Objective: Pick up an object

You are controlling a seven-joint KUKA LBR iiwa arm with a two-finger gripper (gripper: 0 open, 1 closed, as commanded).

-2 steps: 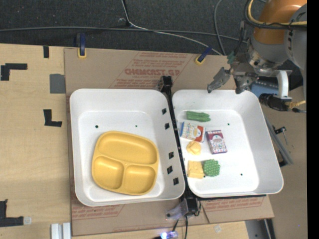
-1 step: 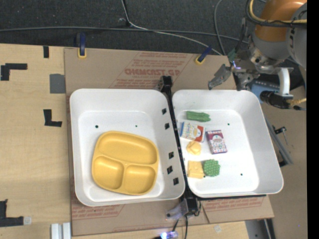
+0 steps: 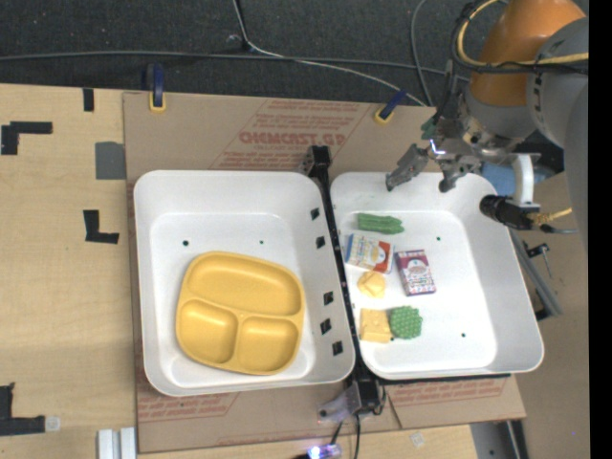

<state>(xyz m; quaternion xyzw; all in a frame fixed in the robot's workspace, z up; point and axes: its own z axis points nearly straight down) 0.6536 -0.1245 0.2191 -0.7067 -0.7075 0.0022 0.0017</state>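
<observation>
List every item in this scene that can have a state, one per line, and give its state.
gripper: open, raised over the right bin's far edge, holding nothing
yellow tray: lying flat in the left bin, compartments unfilled
green pod: lying flat in the right bin
maroon box: lying flat
green broccoli piece: touching the yellow block

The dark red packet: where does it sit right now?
In the right bin, the dark red packet lies right of the small white-and-red packet and above the green knobbly piece.
</observation>
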